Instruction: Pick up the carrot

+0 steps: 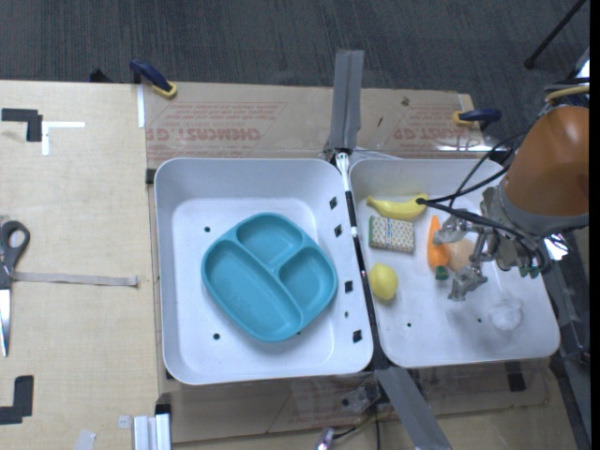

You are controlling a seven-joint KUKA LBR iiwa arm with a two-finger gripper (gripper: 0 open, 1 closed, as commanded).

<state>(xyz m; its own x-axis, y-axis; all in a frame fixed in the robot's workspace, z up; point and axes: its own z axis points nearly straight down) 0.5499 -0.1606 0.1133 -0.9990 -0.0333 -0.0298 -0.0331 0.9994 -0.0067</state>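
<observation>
The carrot (pixel 435 248) is a short orange piece lying in the right bin (pixel 422 345), just right of a speckled sponge. My gripper (pixel 466 285) hangs low over the bin floor, right of the carrot's near end and close beside it. Nothing visibly sits in the gripper. A pale peach object (pixel 456 253) lies between the carrot and the gripper's body, partly hidden by the wrist.
In the right bin are a banana (pixel 397 206) at the back, a speckled sponge (pixel 392 234), a lemon (pixel 382 280) and a clear crumpled thing (pixel 504 316). The left bin (pixel 178 345) holds a blue divided plate (pixel 270 276). Scissors (pixel 9 251) lie on the bench at left.
</observation>
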